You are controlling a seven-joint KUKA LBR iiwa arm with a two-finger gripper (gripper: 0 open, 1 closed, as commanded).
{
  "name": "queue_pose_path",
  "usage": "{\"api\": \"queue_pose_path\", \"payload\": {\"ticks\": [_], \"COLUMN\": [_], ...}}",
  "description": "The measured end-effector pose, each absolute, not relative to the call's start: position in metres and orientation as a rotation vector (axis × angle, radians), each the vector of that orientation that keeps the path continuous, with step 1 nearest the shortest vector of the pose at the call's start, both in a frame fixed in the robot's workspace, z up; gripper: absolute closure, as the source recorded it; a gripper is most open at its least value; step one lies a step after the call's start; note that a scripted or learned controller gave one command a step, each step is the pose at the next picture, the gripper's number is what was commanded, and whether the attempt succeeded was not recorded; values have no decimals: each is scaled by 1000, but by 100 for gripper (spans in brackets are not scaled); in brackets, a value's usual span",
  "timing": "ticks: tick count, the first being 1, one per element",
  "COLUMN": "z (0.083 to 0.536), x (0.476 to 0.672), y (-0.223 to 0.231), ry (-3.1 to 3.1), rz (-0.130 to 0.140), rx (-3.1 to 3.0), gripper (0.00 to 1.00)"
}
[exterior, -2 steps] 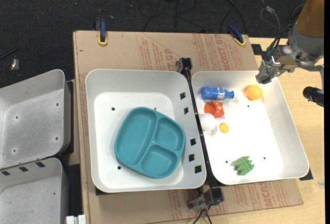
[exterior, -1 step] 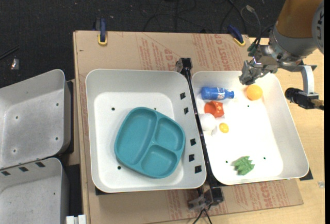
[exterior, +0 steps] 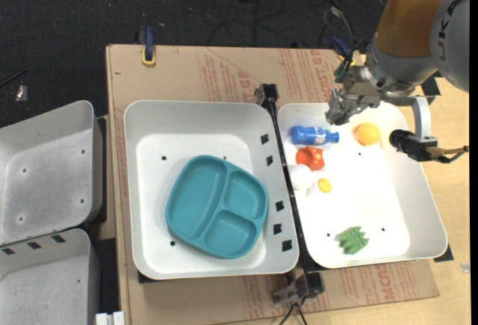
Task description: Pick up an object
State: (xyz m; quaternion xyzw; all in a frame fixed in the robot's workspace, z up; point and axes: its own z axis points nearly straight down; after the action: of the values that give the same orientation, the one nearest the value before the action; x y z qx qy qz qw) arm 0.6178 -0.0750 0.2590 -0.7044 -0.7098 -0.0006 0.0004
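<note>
My gripper (exterior: 336,113) hangs over the far part of the right bin (exterior: 418,189), just above and right of a blue bottle (exterior: 314,136) lying on its side. An orange ball (exterior: 367,134) rests a little to the gripper's right. Below the bottle sit a red object (exterior: 311,158), a white object (exterior: 301,177) and a small yellow piece (exterior: 323,184). A green toy (exterior: 352,239) lies near the bin's front edge. Nothing shows between the fingers.
The left bin (exterior: 149,159) holds a teal divided plate (exterior: 216,205). A black divider (exterior: 280,166) runs between the bins. White lids (exterior: 45,159) lie off the bench at left. Cables trail behind the bench.
</note>
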Motion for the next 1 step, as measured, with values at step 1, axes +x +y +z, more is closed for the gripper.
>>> {"api": "queue_pose_path", "payload": {"ticks": [1], "z": [255], "x": [597], "y": [-26], "ry": [-2227], "rz": [1], "rx": [-2212], "gripper": [100]}}
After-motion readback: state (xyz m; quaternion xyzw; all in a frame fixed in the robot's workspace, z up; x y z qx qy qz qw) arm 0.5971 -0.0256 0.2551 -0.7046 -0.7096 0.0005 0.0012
